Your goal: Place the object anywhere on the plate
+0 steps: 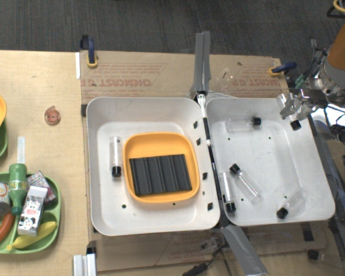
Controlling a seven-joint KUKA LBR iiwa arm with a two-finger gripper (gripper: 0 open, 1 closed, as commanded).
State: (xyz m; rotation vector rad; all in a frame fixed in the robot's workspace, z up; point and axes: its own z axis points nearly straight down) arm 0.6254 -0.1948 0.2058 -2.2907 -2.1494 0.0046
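Camera view, from my remote desk: the gripper hangs over the far right corner of the right bin, near the rim, and I see nothing carried in it. If the tool is wide or narrow I cannot tell; it is too small and mixed w/ cables there. So I judge we are at the very first step, approach for the pick, and nothing is grasped yet. The task's thing is, I think, one of the clear tubes w/ black cap in the right bin, but which one is meant I cannot say. There are four: the far tube near the back wall, closest to the gripper; the middle tube, lying at a slant; the left-wall tube, just beside the bin's left wall; and the corner tube, near the front right corner. They lie apart from each other. The next move, in my opinion, calls for coming down on one tube across its long axis. Clear round plastic can roll or slip, and the left-wall tube gives little room for the tool. After that comes a lift and a carry to the left bin. In this bin sits the plate, yellow-orange, approx. in the middle. It already bears a dark ribbed block which covers most of its floor, so the free area for placing is mainly the rim zone and the far part. One more tube lies upright in the picture just beside the plate's left edge, on the bin floor, not on the plate.
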